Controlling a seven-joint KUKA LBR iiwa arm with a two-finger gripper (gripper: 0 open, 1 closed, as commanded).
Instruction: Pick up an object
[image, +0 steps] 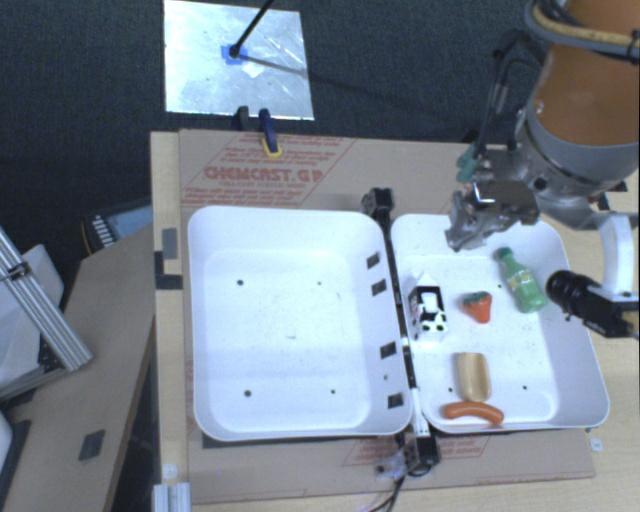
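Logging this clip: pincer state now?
Pincer: cannot be told; it hangs over the right bin's back edge, nothing seen in it.

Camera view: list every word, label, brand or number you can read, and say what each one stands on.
"CHEMCAST" in red print, followed by a couple of letters too blurred to read, on the brown cardboard sheet under the two white bins.
Smaller red print around it and along the sheet's front edge: too blurred to read.
Small green plastic bottle: label unreadable.

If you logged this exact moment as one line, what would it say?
arm: over right bin's far edge | gripper: holds nothing seen | right bin: green bottle, strawberry, cow toy, bun, sausage
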